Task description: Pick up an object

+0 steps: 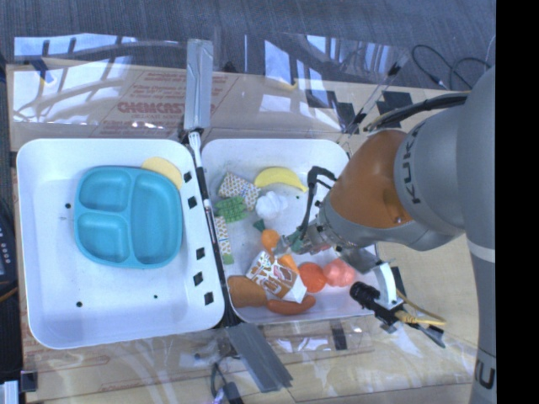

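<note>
My gripper (296, 241) hangs low over the middle of the right bin (328, 150), under the arm's orange wrist band. It is just right of a small orange piece (269, 239) and above a red ball-like item (312, 277). Around it lie a yellow banana (280, 177), a white lump (271, 204), a green and patterned packet (234, 197), an orange-and-white carton (276, 278), a brown sausage (253, 297) and a pink item (341, 272). I see nothing held in the gripper.
The left bin (42, 301) holds a blue divided plate (129, 215) with a yellow disc (164, 169) at its far corner. The arm's bulk covers the right bin's right side. A metal divider (199, 82) runs between the bins.
</note>
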Tool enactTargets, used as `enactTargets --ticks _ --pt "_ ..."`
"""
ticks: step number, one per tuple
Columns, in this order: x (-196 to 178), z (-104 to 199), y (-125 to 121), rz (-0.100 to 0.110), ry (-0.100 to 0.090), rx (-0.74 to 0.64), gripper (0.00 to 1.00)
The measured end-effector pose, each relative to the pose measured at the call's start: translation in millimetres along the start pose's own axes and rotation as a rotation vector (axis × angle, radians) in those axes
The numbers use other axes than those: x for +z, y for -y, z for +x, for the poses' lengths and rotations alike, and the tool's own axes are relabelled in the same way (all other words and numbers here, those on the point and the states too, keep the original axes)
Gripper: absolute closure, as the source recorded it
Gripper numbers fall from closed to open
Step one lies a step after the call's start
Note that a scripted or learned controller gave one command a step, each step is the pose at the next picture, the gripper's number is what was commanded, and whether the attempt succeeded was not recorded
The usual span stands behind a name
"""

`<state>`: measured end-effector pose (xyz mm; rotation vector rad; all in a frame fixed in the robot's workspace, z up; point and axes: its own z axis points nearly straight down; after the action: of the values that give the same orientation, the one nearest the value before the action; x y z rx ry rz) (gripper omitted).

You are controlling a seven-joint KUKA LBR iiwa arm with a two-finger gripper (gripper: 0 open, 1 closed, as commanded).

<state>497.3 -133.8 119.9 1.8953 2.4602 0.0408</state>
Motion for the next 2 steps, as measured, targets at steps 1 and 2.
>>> enactTargets --ticks 1,2 --pt "22.4 -0.1 -91.2 0.047 -0.012 0.079 1.00" --pt "21.2 -1.6 -91.3 0.045 -0.010 0.080 0.00"
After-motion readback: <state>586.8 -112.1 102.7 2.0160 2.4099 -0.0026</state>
